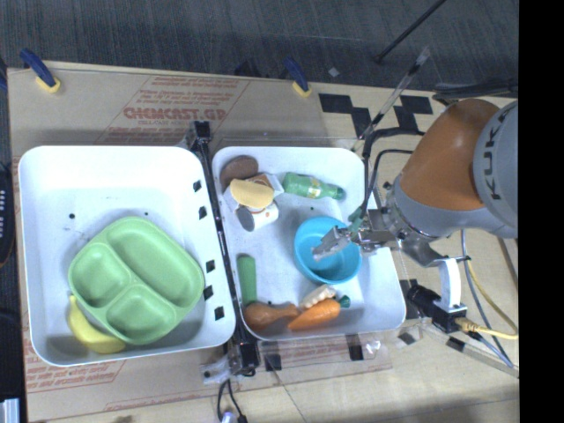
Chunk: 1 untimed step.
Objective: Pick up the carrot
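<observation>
The orange carrot (315,315) with a green stub at its right end lies flat along the near wall of the right bin (381,300). A brown piece (267,313) touches its left end, and a pale ridged item (317,296) rests against its top. My gripper (332,241) hangs over the blue bowl (310,256), well behind the carrot and apart from it. Its fingers are open, with nothing between them.
The right bin also holds a green cucumber (248,276), a green bottle (310,186), a yellow-and-white sandwich toy (252,194) and a brown lump (239,166). In the left bin (53,183) lies a green divided plate (137,276) over a yellow item (88,335).
</observation>
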### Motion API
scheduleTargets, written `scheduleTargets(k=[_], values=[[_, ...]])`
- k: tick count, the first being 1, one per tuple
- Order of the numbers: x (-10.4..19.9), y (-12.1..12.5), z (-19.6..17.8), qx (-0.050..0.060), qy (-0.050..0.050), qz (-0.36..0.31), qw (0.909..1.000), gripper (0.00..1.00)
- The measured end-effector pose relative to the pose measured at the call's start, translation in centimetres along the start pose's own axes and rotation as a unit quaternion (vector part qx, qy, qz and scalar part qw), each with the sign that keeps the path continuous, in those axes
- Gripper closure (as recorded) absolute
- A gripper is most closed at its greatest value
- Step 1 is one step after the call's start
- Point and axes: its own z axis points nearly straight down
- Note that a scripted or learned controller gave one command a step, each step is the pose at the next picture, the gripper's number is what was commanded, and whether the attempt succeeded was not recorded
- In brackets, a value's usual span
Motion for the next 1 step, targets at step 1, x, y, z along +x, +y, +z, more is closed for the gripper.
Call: scheduleTargets(k=[1], values=[[1.43, -0.64, 6.32, 0.001, 0.0, -0.157, 0.9875, 0.0]])
